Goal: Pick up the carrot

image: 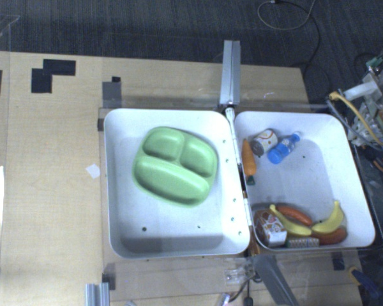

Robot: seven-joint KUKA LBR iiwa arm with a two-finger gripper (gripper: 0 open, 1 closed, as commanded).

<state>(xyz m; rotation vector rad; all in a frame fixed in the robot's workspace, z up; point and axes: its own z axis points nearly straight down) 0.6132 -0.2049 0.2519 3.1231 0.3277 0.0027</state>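
You're looking at the carrot lying hard against the right bin's left wall, beside the small can, so it's making for an awkward grab. The arm's wrist is sitting off right; can't tell the claw's state.

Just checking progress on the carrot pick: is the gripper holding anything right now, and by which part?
Nothing is held. The carrot lies untouched against the left wall of the right bin, and the arm sits off at the right edge.
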